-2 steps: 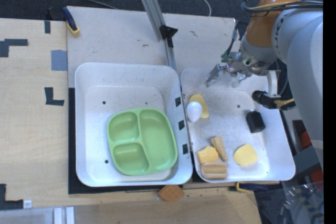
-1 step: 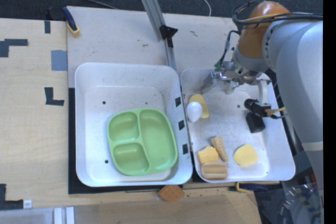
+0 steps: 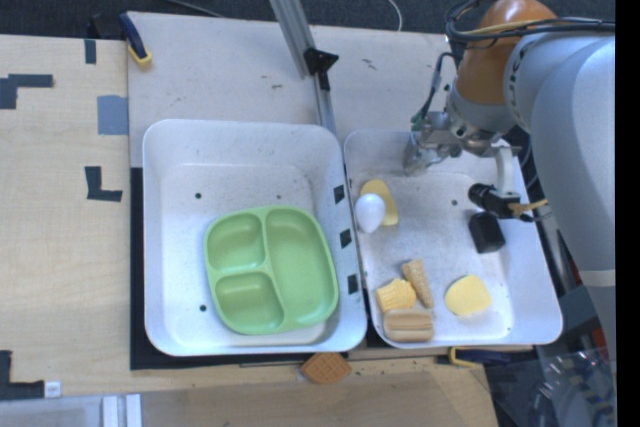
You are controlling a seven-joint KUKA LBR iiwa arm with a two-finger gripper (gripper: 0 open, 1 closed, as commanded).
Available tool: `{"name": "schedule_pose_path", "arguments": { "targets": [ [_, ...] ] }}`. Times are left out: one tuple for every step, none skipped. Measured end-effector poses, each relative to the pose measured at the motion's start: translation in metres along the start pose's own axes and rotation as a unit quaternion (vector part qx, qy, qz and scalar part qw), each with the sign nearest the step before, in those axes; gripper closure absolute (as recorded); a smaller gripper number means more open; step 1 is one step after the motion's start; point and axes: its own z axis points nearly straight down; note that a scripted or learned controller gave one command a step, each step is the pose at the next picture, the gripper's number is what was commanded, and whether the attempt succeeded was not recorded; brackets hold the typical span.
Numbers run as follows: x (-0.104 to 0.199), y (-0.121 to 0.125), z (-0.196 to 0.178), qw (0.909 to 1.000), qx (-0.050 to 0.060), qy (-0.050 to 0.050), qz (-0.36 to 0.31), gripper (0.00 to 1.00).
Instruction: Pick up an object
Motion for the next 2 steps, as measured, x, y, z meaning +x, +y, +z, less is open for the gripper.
{"name": "schedule_pose_path", "arguments": {
  "targets": [
    [0.002,0.005,-0.044,1.0,-0.003,0.001,0.001,1.0],
    [0.009,0.006,-0.105,1.0,-0.004,0.0,0.001,1.0]
  ]
}}
